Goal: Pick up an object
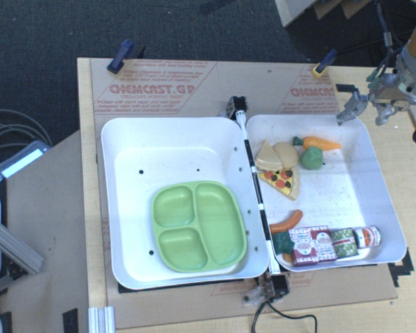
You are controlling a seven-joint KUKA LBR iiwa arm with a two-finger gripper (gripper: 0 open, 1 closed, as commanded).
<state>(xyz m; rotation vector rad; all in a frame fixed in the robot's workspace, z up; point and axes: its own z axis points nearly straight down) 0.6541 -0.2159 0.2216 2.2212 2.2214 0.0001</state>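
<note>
Camera view, looking down at a slant on the bench. The gripper (366, 111) is hovering above the far right corner of the right bin (374, 186), its two fingers spread wide apart and closing on nothing. The candidate objects are all lying in that bin: a toy carrot (322, 143) and a green ball-shaped toy (312, 158) are sitting near the far wall, closest to the gripper; a tan bread-like piece (268, 156) and a pizza slice (283, 180) are lying beside the divider; a sausage (286, 220), a dark green toy (283, 243) and a labelled bottle (333, 243) on its side are resting along the near wall. The left bin (125, 151) is holding a green divided tray (197, 225).

The step in hand is judged to be the approach, with no object lifted yet. The next move is likely calling for travel inward over one item, probably the carrot or the green toy, then a straight descent with the fingers straddling it before closing.
</note>
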